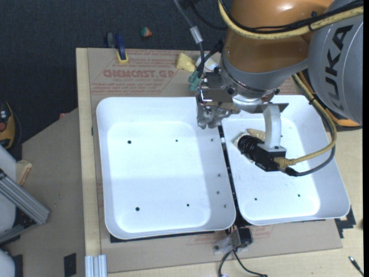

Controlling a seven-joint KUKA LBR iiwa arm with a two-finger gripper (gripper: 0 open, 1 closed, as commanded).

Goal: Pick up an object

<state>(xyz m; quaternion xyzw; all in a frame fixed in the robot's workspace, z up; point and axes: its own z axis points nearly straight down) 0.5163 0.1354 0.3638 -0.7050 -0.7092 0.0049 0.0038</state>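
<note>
Where left bin [115, 154] meets right bin [311, 189]: gripper [209, 119], grip state unreadable.
Object: small tan piece [256, 134], right bin, partly hidden.

The scene is lit brightly and evenly from above, and the left bin [155, 172] is rendered almost blown-out white, with a softer grey shade laid across its upper half. A broad glossy highlight is seen on the orange band [277, 10] of the arm, and a faint shadow is cast beneath the wrist onto the right bin [305, 195]. The dark floor [52, 16] around the tabletop [86, 154] is left dim and grainy, and the picture is slightly soft throughout.
</note>
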